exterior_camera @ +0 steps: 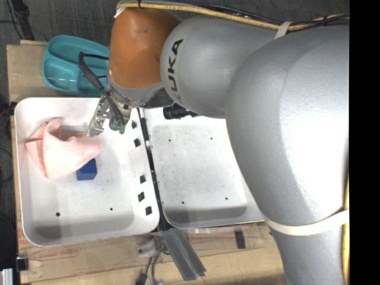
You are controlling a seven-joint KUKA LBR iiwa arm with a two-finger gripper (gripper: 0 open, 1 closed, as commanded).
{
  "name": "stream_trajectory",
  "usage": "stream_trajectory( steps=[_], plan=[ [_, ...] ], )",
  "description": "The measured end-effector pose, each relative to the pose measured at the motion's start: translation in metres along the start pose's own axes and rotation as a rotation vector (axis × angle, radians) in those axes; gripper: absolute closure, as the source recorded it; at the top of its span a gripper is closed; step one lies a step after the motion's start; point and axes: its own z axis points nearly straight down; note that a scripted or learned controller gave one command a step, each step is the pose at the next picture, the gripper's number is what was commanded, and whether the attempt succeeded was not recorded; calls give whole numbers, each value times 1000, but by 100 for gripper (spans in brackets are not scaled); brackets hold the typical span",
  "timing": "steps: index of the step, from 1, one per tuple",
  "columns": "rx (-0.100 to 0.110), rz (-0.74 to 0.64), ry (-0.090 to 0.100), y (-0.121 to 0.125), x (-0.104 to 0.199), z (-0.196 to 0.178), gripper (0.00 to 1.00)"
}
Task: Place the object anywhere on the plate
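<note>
Two white bins (71, 218). Left bin: one pink plate (59, 150), one blue block (87, 170) at its lower edge. End effector (107, 120) above plate's upper right; finger spread indiscernible.

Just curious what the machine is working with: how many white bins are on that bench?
2. The left bin holds a pink cloth and blue block; the right bin sits beside it, partly hidden under the arm.

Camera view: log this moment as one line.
gripper: over left bin, above pink cloth | blue block: on cloth edge, untouched | right bin: arm overhead
</note>
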Motion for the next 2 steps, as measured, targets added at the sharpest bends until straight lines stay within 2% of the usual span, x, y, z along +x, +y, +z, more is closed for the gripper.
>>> stream_trajectory(
  steps=[1, 2],
  plan=[
    [-3, -199, -5, 43, 22, -39, 100],
    [-1, -273, -2, -52, -32, -9, 100]
  ],
)
